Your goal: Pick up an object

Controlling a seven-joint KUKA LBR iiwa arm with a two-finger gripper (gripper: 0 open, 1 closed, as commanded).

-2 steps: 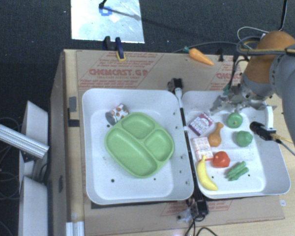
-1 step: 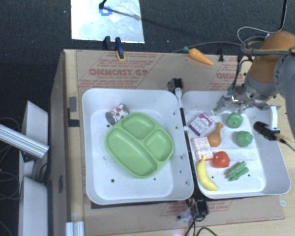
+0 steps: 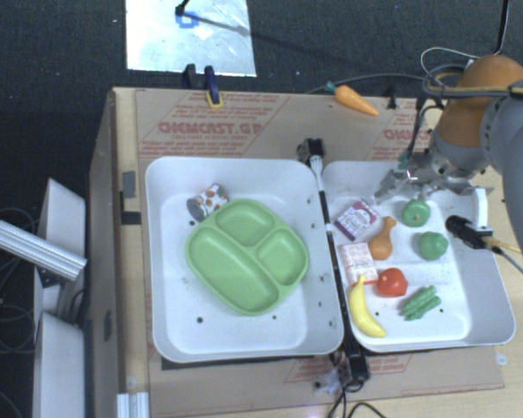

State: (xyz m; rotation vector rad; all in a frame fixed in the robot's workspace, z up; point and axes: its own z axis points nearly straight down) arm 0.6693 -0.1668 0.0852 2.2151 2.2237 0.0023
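Bench under cardboard, two white bins side by side on it. Arm in from the right, bent over the far end of the right bin. Left bin with a green tray, three compartments, and a small can on its side at the far left of the tray.

Pincer low over the right bin's far part; fingers seemingly spread, though too blurred to tell for sure, and nothing visibly between them. Nearest target, by judgement: green apple, just near and slightly right of the pincer, round, so no long axis and no preferred approach angle. Second green ball further near. Drumstick near-left of the pincer, long axis running far-to-near, thin end pointing far. Packet left of that. Banana at the near left of the bin, long axis far-to-near, curved. Tomato and green beans close by. Carrot outside the bins, at the far side, tip pointing right.
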